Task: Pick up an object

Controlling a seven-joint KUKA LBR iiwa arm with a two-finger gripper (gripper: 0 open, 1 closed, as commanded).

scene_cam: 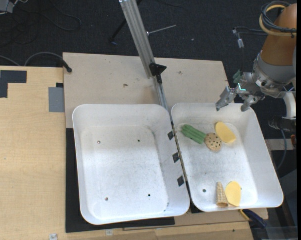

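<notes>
The right bin [260,149] holds a green ridged piece [193,133], a round tan cookie with dark spots [213,142] and a yellow oval piece [225,132] clustered near its upper middle. A waffle cone [221,194] and a second yellow piece [234,193] lie near the bin's front edge. My gripper [236,100] hangs above the right bin's back rim, up and right of the yellow oval. Its two fingers stand spread apart with nothing between them.
The left bin [90,134] sits beside the right one, with a row of black clips [175,156] along the shared wall. A slanted metal rail [140,39] rises behind the bins. Cables lie on the dark floor at the back.
</notes>
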